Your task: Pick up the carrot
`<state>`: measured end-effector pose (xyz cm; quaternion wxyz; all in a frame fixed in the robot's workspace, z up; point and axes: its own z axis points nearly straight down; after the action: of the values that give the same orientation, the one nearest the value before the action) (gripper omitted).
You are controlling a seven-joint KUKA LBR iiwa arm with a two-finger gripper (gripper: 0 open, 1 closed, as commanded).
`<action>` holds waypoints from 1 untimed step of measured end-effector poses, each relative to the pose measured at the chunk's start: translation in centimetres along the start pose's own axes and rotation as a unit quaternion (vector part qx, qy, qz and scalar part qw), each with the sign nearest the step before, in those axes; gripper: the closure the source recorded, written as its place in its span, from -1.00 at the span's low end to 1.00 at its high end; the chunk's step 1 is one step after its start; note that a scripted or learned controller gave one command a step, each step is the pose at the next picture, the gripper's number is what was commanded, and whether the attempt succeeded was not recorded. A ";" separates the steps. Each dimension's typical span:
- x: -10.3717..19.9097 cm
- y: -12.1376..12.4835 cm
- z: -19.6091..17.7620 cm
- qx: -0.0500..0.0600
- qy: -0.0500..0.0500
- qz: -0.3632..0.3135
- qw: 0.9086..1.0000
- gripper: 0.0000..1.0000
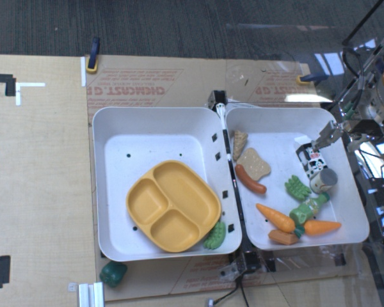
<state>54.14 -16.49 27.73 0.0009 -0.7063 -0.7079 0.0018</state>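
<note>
Two orange carrots lie at the front of the right bin (345, 197). One carrot (275, 217) points left, and its green top (309, 206) reaches up to the right. The other carrot (322, 226) lies beside it, pointing right. A short brown-orange piece (282, 237) rests just in front of them. My gripper (310, 157) hangs over the bin's right middle, a black and white head on a thin link that comes in from the right. It is up and right of the carrots, apart from them.
The right bin also holds a red sausage (251, 178), two bread slices (256, 164), a green leafy toy (297, 187) and a grey cylinder (324, 180). In the left bin (115, 139) are a yellow divided plate (173, 204) and a green vegetable (215, 235). Another green toy (113, 272) lies outside.
</note>
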 end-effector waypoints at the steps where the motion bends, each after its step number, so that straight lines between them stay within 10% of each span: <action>1: 2.3 -5.0 7.8 0.000 0.000 0.041 0.999 -1.00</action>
<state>49.06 -14.20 19.96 0.0013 -0.7346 -0.6785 0.0018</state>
